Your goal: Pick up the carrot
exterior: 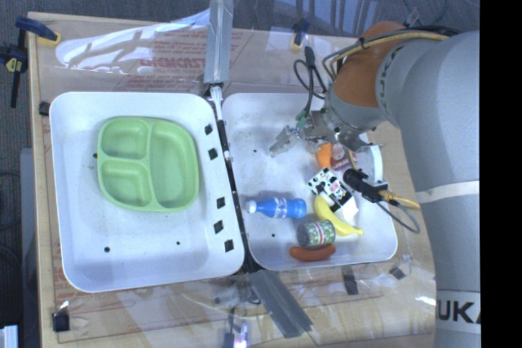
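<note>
— Where's the carrot (325, 153) in all this?

— In the right bin (261, 122), near its right side. Take the blue bottle (278, 208) lying in that bin as your marker: the carrot is up and to the right of it, a small orange piece partly tucked under the arm's wrist.

— And the gripper (283, 142)?

— Above the bottle and a bit right, low over the bin floor. Its two fingers point left, away from the carrot, and they stand apart with nothing between them. The carrot sits just to the right of the gripper's body, not in its grasp.

— What else is around the bottle?

— Right of it, a black-and-white spotted toy (329, 186) that looks like a cow. Just below that toy, a banana (336, 222). Down and right of the bottle, a small can (316, 234) on its side, touching the banana. Below the can, a reddish-brown sausage (312, 253) against the bin's lower wall.

— And the other bin?

— The left bin (73, 224) is well left of the bottle, across the divider. A green sectioned plate (148, 164) rests in its upper half.

— The arm (424, 118) itself?

— Big and grey, reaching in from the right of the bottle, with the orange band above the wrist and cables looped around it.
</note>
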You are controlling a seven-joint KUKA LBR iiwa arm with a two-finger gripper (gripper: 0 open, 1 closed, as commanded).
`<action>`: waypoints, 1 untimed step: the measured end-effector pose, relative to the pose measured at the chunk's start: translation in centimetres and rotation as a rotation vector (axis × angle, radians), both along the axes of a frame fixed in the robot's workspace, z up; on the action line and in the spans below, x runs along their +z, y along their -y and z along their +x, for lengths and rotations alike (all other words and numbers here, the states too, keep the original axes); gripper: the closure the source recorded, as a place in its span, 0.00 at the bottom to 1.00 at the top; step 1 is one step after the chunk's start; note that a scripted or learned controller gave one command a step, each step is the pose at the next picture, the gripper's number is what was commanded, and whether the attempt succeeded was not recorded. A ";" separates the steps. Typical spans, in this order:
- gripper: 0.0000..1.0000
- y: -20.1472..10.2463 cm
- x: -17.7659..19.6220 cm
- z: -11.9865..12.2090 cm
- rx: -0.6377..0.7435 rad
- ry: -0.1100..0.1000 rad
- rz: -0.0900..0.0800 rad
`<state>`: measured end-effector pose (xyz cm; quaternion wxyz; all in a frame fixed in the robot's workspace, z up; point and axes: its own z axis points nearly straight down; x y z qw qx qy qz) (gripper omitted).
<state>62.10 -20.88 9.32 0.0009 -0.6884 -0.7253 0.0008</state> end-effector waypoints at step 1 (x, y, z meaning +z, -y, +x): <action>0.00 0.0 -0.2 -1.4 0.020 -0.002 0.001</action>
